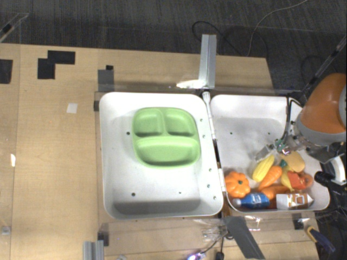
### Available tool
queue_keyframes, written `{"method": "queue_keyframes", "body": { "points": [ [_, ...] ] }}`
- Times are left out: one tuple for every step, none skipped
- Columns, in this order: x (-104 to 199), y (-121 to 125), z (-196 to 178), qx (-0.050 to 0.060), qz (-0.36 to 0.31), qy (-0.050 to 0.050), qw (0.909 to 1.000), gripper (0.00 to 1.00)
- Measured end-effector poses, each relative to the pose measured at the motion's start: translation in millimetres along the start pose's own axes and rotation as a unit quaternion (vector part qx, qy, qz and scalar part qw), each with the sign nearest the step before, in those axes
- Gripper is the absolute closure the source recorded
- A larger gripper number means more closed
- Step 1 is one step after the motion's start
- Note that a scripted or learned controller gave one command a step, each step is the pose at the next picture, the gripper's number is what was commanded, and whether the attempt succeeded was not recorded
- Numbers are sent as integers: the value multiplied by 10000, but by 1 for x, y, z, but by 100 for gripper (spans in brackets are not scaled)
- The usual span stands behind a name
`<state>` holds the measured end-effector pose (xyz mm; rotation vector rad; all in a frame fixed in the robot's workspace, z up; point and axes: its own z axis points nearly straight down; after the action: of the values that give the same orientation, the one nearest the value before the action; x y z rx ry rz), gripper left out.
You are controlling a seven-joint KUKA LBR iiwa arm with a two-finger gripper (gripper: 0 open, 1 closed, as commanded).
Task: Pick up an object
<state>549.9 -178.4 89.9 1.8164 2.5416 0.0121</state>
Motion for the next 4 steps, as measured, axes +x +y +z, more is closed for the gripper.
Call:
{"method": "queue_keyframes", "body": {
  "points": [
    [1, 3, -9, -8, -10, 30, 10000, 100],
    [39, 3, -1, -4, 2308, -16, 9730, 100],
    [39, 2, 0, 4, 2314, -12, 9729, 0],
    [41, 7, -9, -7, 2283, 21, 9736, 100]
  ]
}}
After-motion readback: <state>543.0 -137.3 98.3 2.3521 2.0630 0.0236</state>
